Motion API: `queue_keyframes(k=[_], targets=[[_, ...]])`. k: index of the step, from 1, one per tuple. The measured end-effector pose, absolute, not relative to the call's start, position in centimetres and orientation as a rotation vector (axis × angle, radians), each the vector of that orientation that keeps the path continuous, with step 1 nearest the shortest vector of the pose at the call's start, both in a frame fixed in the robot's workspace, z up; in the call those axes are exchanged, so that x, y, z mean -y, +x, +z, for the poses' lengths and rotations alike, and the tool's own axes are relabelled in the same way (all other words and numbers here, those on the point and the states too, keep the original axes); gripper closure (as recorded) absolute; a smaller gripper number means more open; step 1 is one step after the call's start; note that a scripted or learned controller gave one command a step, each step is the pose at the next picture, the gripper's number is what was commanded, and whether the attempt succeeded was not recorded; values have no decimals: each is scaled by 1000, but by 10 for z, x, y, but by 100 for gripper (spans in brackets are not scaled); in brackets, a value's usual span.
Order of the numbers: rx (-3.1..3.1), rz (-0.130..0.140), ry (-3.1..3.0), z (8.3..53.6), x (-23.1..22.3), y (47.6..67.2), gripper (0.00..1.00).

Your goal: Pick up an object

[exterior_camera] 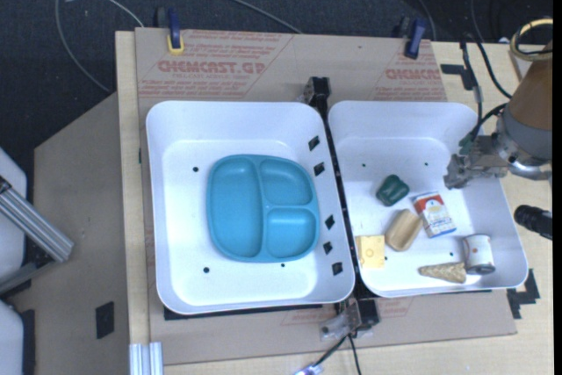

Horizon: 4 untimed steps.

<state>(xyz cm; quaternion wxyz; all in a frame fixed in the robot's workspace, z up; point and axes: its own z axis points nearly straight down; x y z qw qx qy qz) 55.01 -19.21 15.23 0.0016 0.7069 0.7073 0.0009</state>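
Hovering over the right bin's (351, 145) far right side, the gripper (463, 169) hangs apart from the objects. Whether it grips anything cannot be told. A green object (392, 188), carton (433, 214), bread roll (403, 229), cheese (371, 250), can (478, 251) and cone (443, 272) lie below; the left bin (176, 145) holds a blue plate (262, 207)

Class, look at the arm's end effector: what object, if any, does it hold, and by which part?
Nothing shows in the grey metal end effector; it sits at the right white plastic bin's right side, apart from the small dark green object.
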Motion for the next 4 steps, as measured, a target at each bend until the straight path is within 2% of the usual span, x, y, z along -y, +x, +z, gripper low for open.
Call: queue_keyframes(k=[2, 3, 4], targets=[[-2220, 3, 2218, 250, 190, 558, 100], [-2228, 0, 2218, 239, 143, 567, 100], [-2226, 0, 2220, 240, 91, 568, 100]])
